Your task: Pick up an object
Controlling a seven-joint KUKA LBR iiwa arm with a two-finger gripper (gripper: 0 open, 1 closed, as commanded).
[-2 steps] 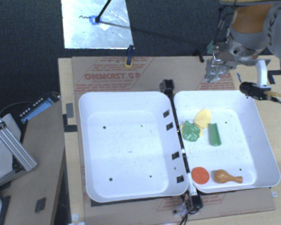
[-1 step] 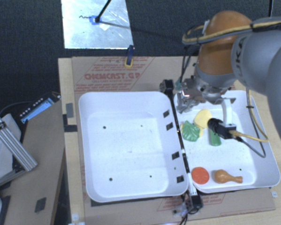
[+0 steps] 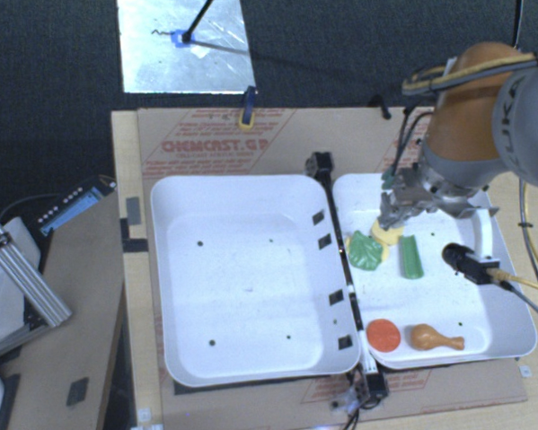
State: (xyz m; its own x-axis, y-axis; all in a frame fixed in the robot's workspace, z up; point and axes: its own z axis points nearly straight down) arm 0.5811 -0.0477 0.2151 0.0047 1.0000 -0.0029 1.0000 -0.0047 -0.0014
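A: What carries everything?

B: A bench (image 3: 75, 292) with a brown board (image 3: 220, 136) on it, printed in red letters along its far edge. Two white bins sit side by side on the board. The left bin (image 3: 245, 274) has only dark specks on its floor. The right bin (image 3: 508, 318) holds all the objects.

A: Which objects?

B: A green leafy piece (image 3: 365, 250) by the right bin's left wall, a yellow piece (image 3: 389, 235) just behind it, and a green stick (image 3: 411, 256) beside them toward the middle. Along the near edge lie an orange disc (image 3: 383, 335) at the left corner and a brown drumstick (image 3: 435, 337) next to it.

A: And the arm?

B: It comes in over the right bin's far right corner. The gripper (image 3: 390, 214) hangs just above the yellow piece. I cannot tell how far its jaws are spread, nor whether they have hold of anything.

A: The room around?

B: Dark carpet (image 3: 46, 86) beyond the bench, with a shiny square sheet (image 3: 184, 43) lying on it past the board's far edge. A metal frame (image 3: 16, 277) stands at the bench's left edge.
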